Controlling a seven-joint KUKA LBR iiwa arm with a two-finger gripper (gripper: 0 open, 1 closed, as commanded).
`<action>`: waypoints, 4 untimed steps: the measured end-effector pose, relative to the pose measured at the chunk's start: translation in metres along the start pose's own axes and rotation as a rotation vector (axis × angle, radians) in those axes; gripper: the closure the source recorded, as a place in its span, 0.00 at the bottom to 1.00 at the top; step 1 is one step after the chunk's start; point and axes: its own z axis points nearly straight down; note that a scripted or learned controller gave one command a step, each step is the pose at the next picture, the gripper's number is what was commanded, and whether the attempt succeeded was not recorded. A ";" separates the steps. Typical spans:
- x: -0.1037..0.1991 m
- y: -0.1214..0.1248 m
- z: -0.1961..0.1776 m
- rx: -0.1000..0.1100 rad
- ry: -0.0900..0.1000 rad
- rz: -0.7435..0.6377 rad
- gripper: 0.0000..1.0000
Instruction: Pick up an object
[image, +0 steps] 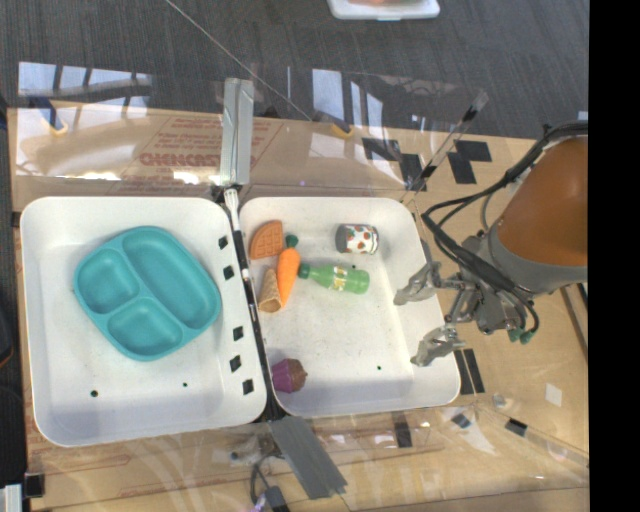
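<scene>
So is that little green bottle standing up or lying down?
Lying down. The green bottle rests on its side on the floor of the right bin, its length running across the bin, with the carrot at its left end.

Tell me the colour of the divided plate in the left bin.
Teal, seen in the camera view: divided plate.

Dark grey carpet floor (300, 40) across top, fine ribbed texture. White tray-like object (384, 8) at top edge, cut off. Light wooden bench (560, 420) below, black tape marks (470, 155) on surface. Clear plastic screen (330, 130) behind bins, catching bluish window-like reflections. Red printed lettering (180, 158) on brown board at left. Light even, bright.
</scene>
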 end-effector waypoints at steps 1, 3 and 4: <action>-0.006 0.016 0.148 0.000 -0.002 -0.182 0.00; -0.052 0.064 0.154 -0.001 -0.003 -0.364 1.00; -0.126 0.110 0.152 0.002 -0.007 -0.292 1.00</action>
